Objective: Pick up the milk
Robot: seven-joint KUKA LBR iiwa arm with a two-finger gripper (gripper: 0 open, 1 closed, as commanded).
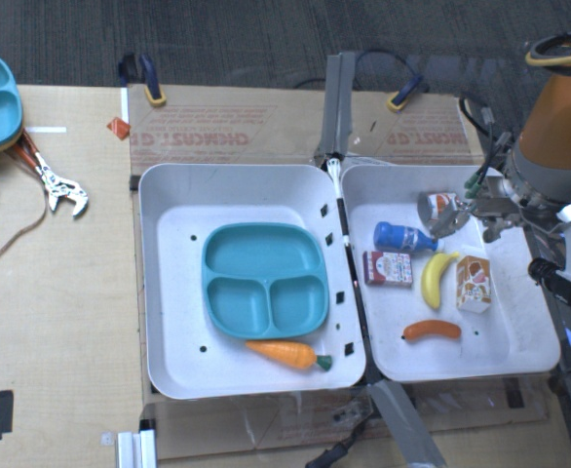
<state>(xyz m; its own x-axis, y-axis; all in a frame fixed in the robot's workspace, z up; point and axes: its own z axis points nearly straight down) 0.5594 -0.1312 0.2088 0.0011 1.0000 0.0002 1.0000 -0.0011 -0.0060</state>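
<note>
— Where's the milk carton (474,284)?
— In the right bin (519,359), beside the banana (436,278).
— And the gripper (453,214)?
— Above the bin's back; I cannot tell its grip.

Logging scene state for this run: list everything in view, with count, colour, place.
tray: 1, teal, left bin
carrot: 1, orange, left bin, below tray
can: 1, silver and red, right bin, top
bottle: 1, blue, right bin, on its side
small box: 1, dark red, right bin
banana: 1, yellow, right bin
milk: 1, white carton, right bin
sausage: 1, orange-red, right bin
wrench: 1, silver, bench left
gripper: 1, grey, above right bin
</note>
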